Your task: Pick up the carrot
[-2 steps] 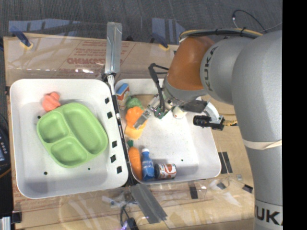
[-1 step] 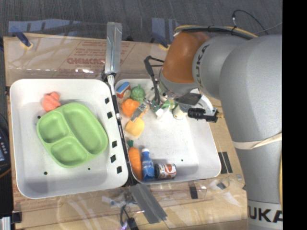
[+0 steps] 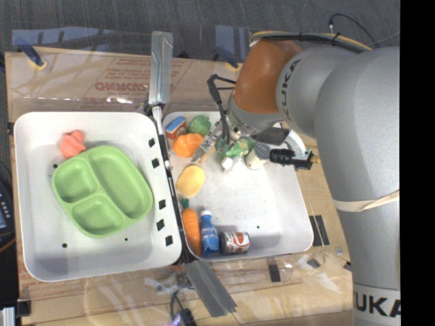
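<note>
The carrot (image 3: 191, 227) is orange with a small green top. It lies along the left wall of the right bin (image 3: 285, 202), near the front corner, with a blue bottle (image 3: 209, 233) touching its right side. My gripper (image 3: 221, 148) hangs low over the back of the right bin, well behind the carrot. It sits among a cluster of small items, and a green object (image 3: 238, 148) lies right beside it. The arm's orange band (image 3: 262, 80) covers the view above it.
At the back of the right bin lie an orange round item (image 3: 188, 143), a green leafy item (image 3: 199, 124) and a blue-red item (image 3: 175, 124). A yellow lemon (image 3: 191, 180) lies mid-left, a can (image 3: 234, 242) at the front. The left bin holds a green divided plate (image 3: 102, 190) and a pink toy (image 3: 72, 142).
</note>
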{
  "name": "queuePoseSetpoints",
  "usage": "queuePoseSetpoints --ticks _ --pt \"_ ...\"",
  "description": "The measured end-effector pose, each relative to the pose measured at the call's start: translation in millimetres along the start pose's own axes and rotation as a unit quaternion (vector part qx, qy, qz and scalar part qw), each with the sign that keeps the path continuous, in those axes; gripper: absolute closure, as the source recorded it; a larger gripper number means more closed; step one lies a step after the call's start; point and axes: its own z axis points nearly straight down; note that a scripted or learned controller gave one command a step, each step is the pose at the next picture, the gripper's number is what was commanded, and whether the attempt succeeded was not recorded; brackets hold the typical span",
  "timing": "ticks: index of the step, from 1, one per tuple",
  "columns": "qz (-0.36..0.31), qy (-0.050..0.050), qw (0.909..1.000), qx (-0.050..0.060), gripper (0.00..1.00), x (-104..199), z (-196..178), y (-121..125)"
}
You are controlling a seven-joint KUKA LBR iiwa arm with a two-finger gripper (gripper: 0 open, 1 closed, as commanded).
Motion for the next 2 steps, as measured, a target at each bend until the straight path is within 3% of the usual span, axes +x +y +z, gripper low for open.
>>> queuePoseSetpoints --ticks 1,2 --pt "0.243 0.007 0.9701 0.005 1.00 -18.0 22.2 -14.3" --pt "0.246 0.001 0.9693 0.006 0.00 -23.0 20.8 -20.1"
